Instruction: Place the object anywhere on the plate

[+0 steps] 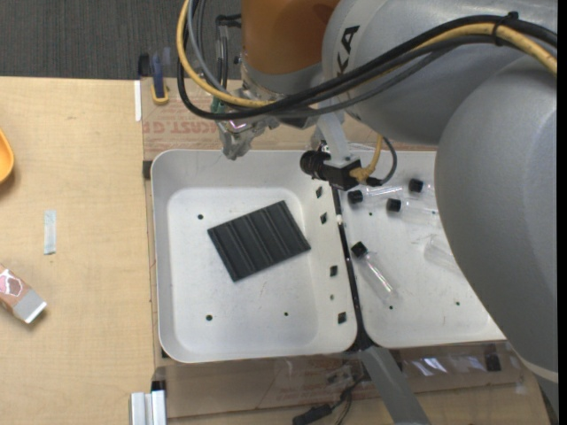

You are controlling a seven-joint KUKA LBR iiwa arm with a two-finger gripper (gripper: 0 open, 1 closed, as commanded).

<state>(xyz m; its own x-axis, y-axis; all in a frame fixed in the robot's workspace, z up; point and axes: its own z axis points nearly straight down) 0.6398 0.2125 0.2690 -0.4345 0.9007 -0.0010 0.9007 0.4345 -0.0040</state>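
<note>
A dark ribbed rectangular slab (259,240) lies flat and slightly turned in the middle of the left bin (177,326). My gripper (235,140) hangs under the orange band of the arm, over the far rim of the left bin, well behind the slab and apart from it. Its tip is small and partly lost among yellow and black cables, and I see nothing clearly between the tips.
The right bin (425,317) holds several small black pieces (392,204) and a clear stick (378,275). On the wooden bench to the left lie a grey strip (50,232), a pink-and-white packet (19,295) and an orange item (4,156) at the edge. The arm's bulk covers the upper right.
</note>
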